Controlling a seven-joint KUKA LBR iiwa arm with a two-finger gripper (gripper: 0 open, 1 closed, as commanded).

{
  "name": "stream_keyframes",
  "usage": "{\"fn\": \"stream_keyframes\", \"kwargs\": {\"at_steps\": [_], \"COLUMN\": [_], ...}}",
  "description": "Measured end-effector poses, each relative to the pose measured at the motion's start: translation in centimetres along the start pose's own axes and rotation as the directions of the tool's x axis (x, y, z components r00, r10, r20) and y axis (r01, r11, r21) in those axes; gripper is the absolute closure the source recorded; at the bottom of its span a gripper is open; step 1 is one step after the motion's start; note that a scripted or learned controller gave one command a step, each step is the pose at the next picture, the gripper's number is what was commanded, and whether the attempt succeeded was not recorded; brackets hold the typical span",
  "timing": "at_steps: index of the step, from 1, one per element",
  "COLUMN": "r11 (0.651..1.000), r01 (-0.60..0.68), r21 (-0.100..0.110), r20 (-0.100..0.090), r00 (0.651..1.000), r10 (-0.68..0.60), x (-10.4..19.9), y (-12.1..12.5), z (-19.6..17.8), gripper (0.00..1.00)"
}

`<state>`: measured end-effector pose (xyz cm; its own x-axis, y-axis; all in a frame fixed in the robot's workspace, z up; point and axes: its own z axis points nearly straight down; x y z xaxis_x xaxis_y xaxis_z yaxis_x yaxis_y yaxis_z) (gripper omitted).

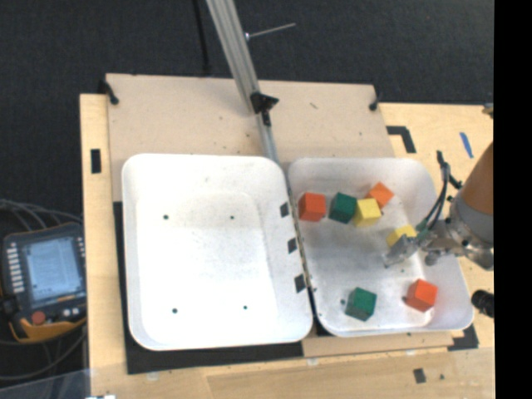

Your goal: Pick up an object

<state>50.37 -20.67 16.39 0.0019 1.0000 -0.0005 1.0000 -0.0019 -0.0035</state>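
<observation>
Several coloured blocks lie in the right bin (332, 173). Along its far side sit an orange block (312, 207), a green block (342, 208), a yellow block (369, 211) and a smaller orange block (381, 194). A second yellow block (401, 234) lies mid-right, touching or just beside the upper left of my gripper (411, 250). The gripper hangs low over the bin's right half, reaching in from the right. Near the front lie a green block (361, 303) and an orange-red block (421, 294). I see nothing lifted off the bin floor.
The left bin (133, 223) adjoins the right one. A slanted metal pole (237, 48) rises from the bench behind the bins. A handheld control pendant (46, 277) lies off the bench at the left. Black brackets (291, 243) sit on the shared bin edge.
</observation>
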Motion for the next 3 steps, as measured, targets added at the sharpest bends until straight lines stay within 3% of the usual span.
{"fn": "stream_keyframes", "kwargs": {"at_steps": [2,3], "r11": [1.0,1.0], "r01": [-0.001,-0.006], "r21": [-0.005,-0.01], "r20": [0.002,0.002], "r00": [1.0,1.0], "r10": [0.001,0.006], "x": [-0.2,-0.3], "y": [0.2,0.3], "z": [6.6,5.4], "gripper": [0.0,1.0]}}
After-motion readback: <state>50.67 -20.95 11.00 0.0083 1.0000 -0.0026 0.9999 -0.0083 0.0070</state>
